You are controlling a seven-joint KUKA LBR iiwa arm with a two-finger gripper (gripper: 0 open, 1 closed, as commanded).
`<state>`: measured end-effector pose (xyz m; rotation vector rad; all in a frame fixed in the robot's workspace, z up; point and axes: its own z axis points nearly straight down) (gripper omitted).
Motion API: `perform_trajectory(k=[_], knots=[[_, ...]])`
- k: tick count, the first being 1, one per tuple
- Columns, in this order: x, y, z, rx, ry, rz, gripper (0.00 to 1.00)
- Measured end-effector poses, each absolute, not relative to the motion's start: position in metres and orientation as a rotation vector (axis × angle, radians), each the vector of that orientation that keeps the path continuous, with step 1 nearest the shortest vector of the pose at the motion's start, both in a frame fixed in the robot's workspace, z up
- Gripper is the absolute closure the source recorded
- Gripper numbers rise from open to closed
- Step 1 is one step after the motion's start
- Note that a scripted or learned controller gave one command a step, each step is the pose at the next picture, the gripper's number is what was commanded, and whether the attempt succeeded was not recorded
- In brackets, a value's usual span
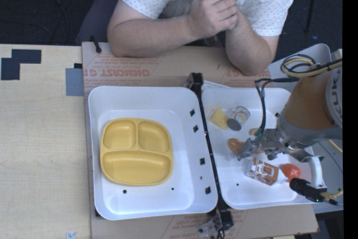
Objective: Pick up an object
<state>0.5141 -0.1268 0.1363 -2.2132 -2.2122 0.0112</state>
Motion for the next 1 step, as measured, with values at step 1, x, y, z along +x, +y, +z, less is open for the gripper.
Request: perform_trajectory(k=[1], knots=[[0.5143,-0.1272,0.0836,-2.218,-2.22,0.005,0.0]])
